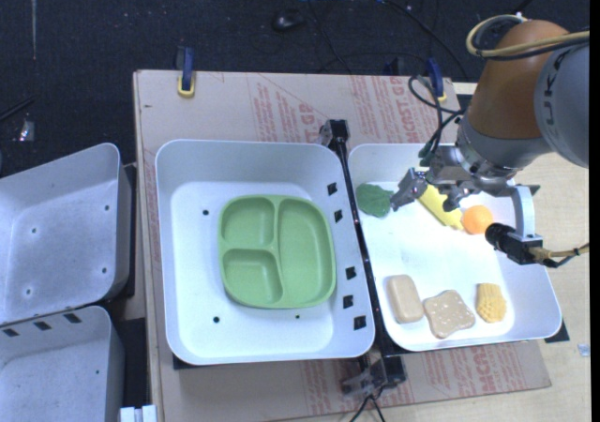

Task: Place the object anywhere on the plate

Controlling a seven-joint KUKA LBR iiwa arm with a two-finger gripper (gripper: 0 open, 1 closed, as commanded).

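arm: my grey arm with the orange band (pixel 514 73) comes in from the right and ends over the back part of the right bin (pixel 539 289).
gripper: my gripper (pixel 437 191) sits low over the back of the right bin, between the green item and the orange ball. Whether the fingers are apart or together, I cannot tell; the wrist body hides most of them.
yellow object: a yellow piece (pixel 434 204), banana-like, lies right under my gripper, slanting toward the orange ball. Touching or just below, cannot tell. I can't confirm it is between my fingers.
orange ball: small orange ball (pixel 477 219) just beside the yellow piece's lower end, on the bin floor.
green item: dark green leafy lump (pixel 373 200) at the left wall of the right bin, near my gripper, apart from it.
front row: tan bar (pixel 405 298), toast-like slice (pixel 448 313), corn-like yellow piece (pixel 490 302), side by side along the front of the right bin, well apart from my gripper.
plate: light green divided plate (pixel 277 252), three compartments, lies flat in the middle of the left bin (pixel 187 176). Nothing on it.
bench: brown board (pixel 262 106) under both bins, blue clamps (pixel 187 68) at the back edge.
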